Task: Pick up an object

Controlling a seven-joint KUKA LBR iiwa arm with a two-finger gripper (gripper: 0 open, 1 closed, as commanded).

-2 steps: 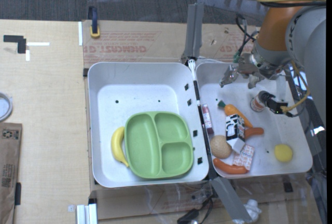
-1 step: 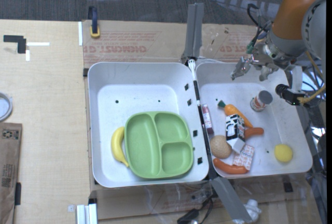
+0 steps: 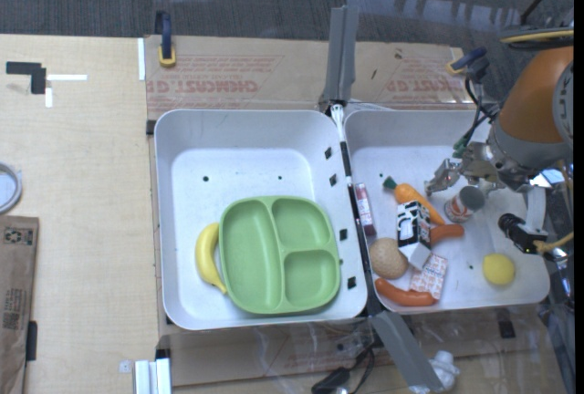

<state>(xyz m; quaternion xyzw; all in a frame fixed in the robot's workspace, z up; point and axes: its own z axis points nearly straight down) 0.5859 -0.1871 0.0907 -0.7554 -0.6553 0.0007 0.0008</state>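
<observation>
My gripper [image 3: 444, 177] hangs over the right bin [image 3: 401, 146], in its upper right part. Just below and left of it lies an orange carrot [image 3: 411, 196] with a green tip. A small round can [image 3: 459, 208] sits right under the wrist. A black-and-white carton [image 3: 412, 223] lies beside the carrot, with a brown potato [image 3: 388, 258] below it. A red-and-white packet [image 3: 431, 274] and an orange sausage-shaped thing [image 3: 406, 295] lie near the front wall. A yellow lemon [image 3: 498, 268] rests at the right. Nothing shows in the gripper.
A dark red stick [image 3: 365, 208] lies along the right bin's left wall. The left bin [image 3: 169, 201] holds a green divided plate [image 3: 274, 251] and a banana [image 3: 207, 257] at its left. A metal divider [image 3: 339, 64] rises behind the two bins.
</observation>
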